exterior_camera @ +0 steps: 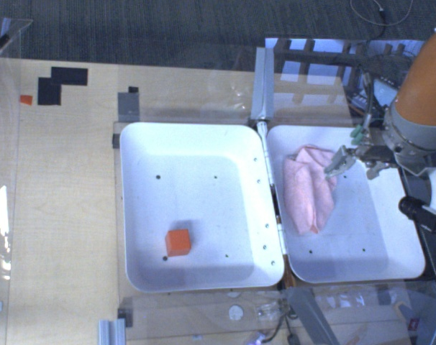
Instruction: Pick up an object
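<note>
- The gripper hangs over the right bin, its fingers spread apart with nothing between them.
- One fingertip sits at the right edge of a pink cloth; whether it touches the cloth cannot be told.
- The pink cloth lies crumpled in the left half of the right bin, close to the divider between the bins.
- The arm, with its orange band, comes in from the right edge above that bin.
- An orange block rests in the left bin, toward its near-left part, well apart from the gripper.
- Both bins sit side by side on the pale wooden worktop.
</note>
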You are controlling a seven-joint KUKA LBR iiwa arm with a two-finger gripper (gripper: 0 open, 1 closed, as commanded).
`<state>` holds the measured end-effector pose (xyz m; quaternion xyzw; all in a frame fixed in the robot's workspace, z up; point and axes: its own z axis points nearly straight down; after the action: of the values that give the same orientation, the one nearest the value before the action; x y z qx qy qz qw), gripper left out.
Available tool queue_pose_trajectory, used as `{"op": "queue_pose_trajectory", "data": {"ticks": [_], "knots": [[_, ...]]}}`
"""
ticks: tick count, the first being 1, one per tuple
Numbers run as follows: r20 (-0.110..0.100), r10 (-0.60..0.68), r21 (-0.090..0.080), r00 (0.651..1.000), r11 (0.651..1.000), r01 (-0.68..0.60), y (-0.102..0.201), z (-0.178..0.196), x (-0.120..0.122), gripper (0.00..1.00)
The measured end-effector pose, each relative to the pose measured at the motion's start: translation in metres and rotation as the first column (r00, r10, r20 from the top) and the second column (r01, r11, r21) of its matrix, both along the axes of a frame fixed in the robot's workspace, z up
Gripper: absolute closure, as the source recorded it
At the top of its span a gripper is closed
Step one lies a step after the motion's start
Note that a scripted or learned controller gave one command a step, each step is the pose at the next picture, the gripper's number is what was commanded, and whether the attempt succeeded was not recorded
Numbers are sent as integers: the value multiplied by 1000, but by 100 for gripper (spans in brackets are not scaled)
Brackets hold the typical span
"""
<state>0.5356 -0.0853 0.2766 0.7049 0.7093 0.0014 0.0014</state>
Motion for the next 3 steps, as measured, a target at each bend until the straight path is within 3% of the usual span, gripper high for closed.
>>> {"op": "queue_pose_trajectory", "data": {"ticks": [1,2,3], "knots": [[-1,-21,0,1000,1000,21,-40,-141,50,0],[11,119,-3,993,993,-119,-18,-185,73,0],[13,161,-6,987,987,-161,-2,-184,73,0]]}}
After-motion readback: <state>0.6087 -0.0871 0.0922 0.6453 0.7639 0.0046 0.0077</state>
